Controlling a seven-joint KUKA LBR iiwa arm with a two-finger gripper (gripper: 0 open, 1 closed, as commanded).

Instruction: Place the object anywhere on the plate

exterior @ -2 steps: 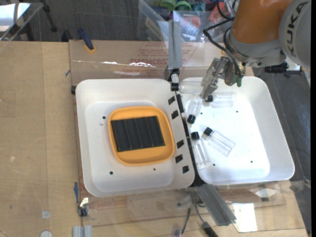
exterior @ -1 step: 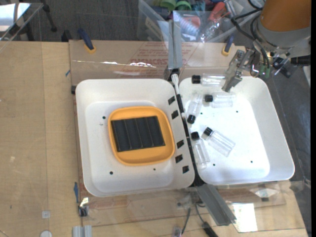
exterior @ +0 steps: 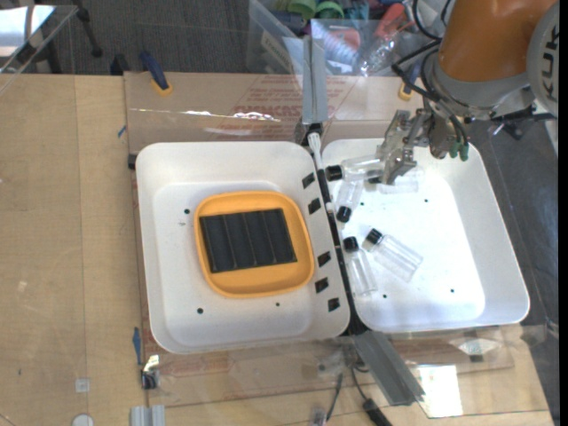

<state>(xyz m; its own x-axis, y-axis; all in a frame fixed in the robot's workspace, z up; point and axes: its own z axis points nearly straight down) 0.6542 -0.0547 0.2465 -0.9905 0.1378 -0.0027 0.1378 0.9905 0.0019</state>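
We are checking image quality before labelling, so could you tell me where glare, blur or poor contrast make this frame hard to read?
In the camera view, glare streaks the clear sheet behind the bins; the clear vials nearly vanish against the white right bin, only their black caps standing out; the gripper is small and slightly soft; the orange plate is sharp with strong contrast.

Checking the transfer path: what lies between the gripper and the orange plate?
In the camera view, capped clear vials and the bins' adjoining rims separate the gripper from the plate.
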